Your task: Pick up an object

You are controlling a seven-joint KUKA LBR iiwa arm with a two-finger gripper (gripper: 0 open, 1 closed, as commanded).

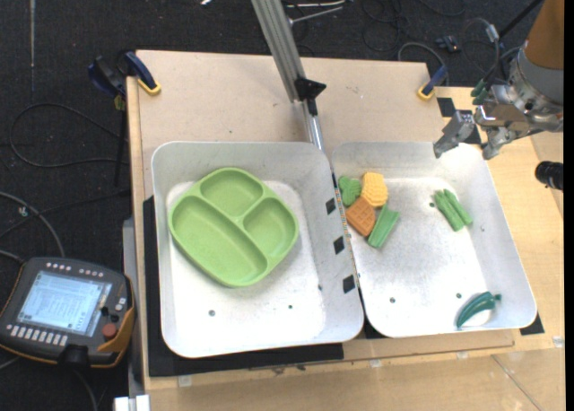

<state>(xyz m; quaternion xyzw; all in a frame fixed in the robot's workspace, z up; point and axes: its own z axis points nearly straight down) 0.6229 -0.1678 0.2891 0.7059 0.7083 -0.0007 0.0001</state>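
My gripper hangs over the far right corner of the right bin, fingers spread open with nothing between them. Below it in that bin lies a pair of green bean pods. Near the bin's left side sits a cluster: a yellow corn piece, an orange waffle-like piece, a green stick and a small green leafy piece. A teal and white object lies at the bin's near right corner.
The left bin holds a green divided plate. A metal pole slants up from between the bins. A teach pendant lies at the lower left, off the bench. Clamps grip the bench's far edge.
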